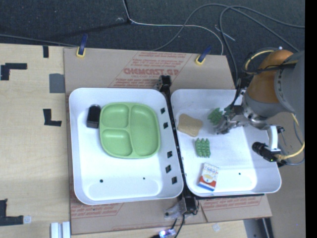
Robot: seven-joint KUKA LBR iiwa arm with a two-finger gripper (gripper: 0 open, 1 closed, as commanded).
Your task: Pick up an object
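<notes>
My gripper (pixel 224 124) hangs low in the right bin (pixel 247 180), reaching in from the right. Just left of and above its tip lies a small dark green leafy object (pixel 215 116), close to the fingertips; I cannot tell whether they touch it. A tan bread-like piece (pixel 189 125) lies further left in the same bin. A green ridged object (pixel 202 147) sits below the gripper. A small white, red and blue box (pixel 209 176) lies near the bin's front.
The left bin (pixel 84 182) bears a light green divided plate (pixel 130 130) and a small black object (pixel 93 116) at the plate's left. A black divider (pixel 171 133) runs between the bins. Cables trail over the dark floor behind.
</notes>
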